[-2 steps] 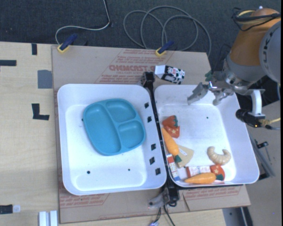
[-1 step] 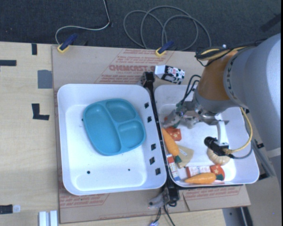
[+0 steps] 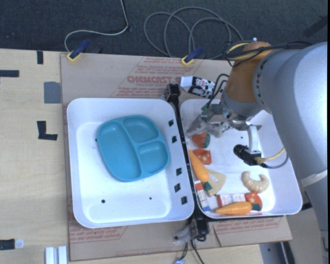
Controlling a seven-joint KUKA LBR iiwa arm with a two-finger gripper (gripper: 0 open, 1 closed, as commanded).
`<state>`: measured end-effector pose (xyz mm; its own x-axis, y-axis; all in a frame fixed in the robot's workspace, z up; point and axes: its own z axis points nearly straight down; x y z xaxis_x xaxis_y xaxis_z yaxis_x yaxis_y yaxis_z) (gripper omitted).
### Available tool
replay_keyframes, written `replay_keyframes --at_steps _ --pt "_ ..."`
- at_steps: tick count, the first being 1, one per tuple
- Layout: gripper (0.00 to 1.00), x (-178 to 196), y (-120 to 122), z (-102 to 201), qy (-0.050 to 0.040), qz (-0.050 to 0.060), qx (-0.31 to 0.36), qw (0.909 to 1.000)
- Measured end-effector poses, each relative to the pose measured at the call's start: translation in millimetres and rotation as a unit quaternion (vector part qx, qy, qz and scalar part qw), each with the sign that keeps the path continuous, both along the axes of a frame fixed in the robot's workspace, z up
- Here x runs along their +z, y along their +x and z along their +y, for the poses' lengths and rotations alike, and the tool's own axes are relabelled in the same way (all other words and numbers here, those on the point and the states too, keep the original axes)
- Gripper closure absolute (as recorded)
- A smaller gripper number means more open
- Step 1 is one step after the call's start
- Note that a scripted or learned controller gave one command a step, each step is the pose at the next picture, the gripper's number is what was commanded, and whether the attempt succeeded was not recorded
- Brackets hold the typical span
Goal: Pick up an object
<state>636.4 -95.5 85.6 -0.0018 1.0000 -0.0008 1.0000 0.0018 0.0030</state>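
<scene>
The grey arm [image 3: 297, 92] comes in from the right and bends down over the right bin [image 3: 283, 147], its orange band [image 3: 243, 81] sitting above the wrist near that bin's far edge. The gripper [image 3: 206, 126] hangs low over the far left part of the right bin, close to the wall shared with the left bin [image 3: 80, 147]; whether it is wide, narrow or closed on anything cannot be told, since the metal parts blur together there. Directly at the gripper's near side lies a small orange-red toy food piece with a green tip [image 3: 201, 139], touching or almost touching the tool. Just nearer along the same left wall lies a red piece [image 3: 204, 157], then a long orange carrot-like piece [image 3: 198, 168] and a pale wedge [image 3: 215, 179]. Along the right bin's near edge rest a small red-and-white packet [image 3: 201, 195], a second orange carrot [image 3: 234, 208] and a red and white carton [image 3: 236, 198]. A croissant-shaped piece [image 3: 254, 181] sits toward the near right corner, well apart from the gripper. A black cable fitting [image 3: 247, 154] hangs from the wrist over the bin's middle. In the left bin a blue divided plate [image 3: 133, 147] lies tilted across the centre.
</scene>
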Motion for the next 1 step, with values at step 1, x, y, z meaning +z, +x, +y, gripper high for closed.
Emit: replay_keyframes --at_steps 1 --pt "1.00 9.8 -0.1 0.5 0.0005 0.000 0.000 1.0000"
